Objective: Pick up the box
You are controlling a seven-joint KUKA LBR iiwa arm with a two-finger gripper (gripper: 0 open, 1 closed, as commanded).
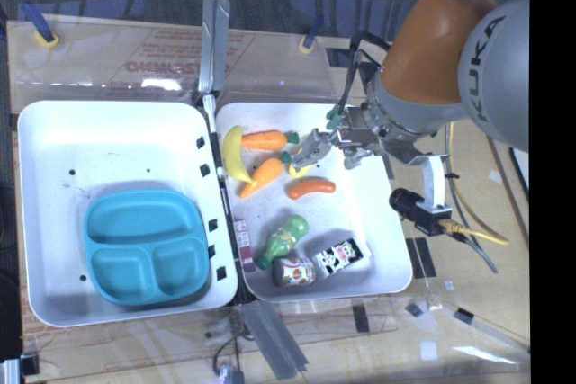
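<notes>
Arm: I see the grey arm [490, 58] with its smooth orange band reaching in from the right, over the right bin's [382, 270] upper edge.
Gripper: my gripper [317, 146] hangs above the bin's upper middle, metallic, its tips near a yellow-green piece; I cannot tell whether it grips anything.
Box: the box [340, 255] is a small carton with a black-and-white cow print, lying tilted near the bin's lower edge, well apart from the gripper.
Beside the box: a small round printed can [294, 271] touches its left end; a glossy green bottle [280, 240] lies slanted just above.
Toy food: curved yellow banana [233, 154], two tapered orange carrots [265, 139] [259, 175], and an orange sausage shape [310, 187].
Left bin: I see a matte blue divided tray [144, 247] with rounded compartments in the left bin [54, 139].
</notes>
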